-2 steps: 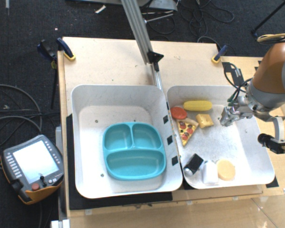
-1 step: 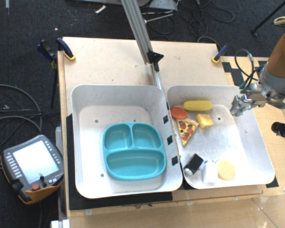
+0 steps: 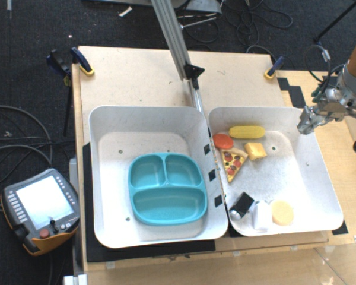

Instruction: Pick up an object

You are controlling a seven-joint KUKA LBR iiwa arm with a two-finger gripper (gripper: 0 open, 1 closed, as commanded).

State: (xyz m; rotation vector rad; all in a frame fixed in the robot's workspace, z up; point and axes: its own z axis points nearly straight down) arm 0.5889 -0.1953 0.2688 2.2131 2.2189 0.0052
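Evidently nothing is lifted yet: your gripper (image 3: 307, 124) hangs over the right bin (image 3: 320, 177) far rim, grasp state I cannot tell, while pizza slice (image 3: 232, 162), yellow block (image 3: 256, 151) and the rest lie on its floor.

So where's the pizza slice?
The pizza slice lies in the right bin, near its left wall, just below the red tomato and beside the orange block.
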